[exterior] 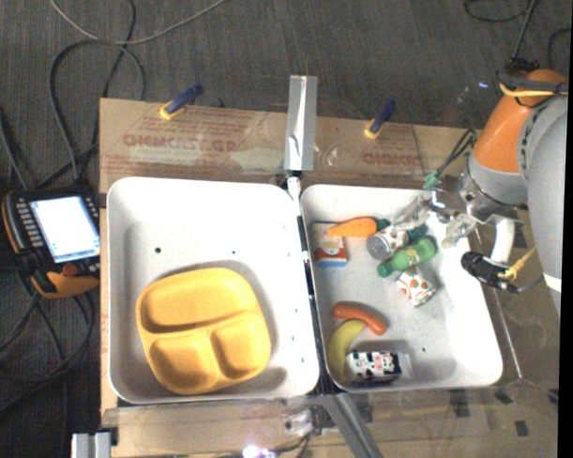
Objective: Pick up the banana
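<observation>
The banana lies near the front of the right bin, touching a dark box (a sausage sits just behind). The tool hovers at the bin's back; its grip state I cannot tell. Best to descend over the banana's upper curve, away from the box.

Banana hemmed by a sausage touching above and a dark box at its right, bare bin floor further right, bottle and carton well apart.
</observation>
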Controlling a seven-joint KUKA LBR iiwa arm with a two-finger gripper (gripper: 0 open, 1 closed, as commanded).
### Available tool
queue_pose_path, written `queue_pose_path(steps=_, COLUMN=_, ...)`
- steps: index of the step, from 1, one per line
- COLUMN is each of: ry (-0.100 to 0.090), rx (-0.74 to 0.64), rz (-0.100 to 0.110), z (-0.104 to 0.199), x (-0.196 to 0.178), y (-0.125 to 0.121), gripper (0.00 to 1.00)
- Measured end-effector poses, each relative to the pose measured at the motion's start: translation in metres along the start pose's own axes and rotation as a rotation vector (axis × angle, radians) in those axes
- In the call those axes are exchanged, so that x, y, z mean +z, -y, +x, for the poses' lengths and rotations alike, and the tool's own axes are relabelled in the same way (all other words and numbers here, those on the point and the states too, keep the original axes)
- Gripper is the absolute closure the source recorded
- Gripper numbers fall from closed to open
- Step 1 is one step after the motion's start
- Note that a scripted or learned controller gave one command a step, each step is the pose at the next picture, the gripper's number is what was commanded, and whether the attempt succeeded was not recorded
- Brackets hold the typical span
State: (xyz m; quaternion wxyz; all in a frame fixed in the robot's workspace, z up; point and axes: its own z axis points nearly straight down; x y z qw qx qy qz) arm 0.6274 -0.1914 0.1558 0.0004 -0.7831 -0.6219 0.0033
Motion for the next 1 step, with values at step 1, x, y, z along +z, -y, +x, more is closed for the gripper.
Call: queue_pose_path(steps=1, ry=-0.001, rx=-0.049, rz=0.000, z=0.0677, x=-0.0371, y=0.0331, gripper=0.00)
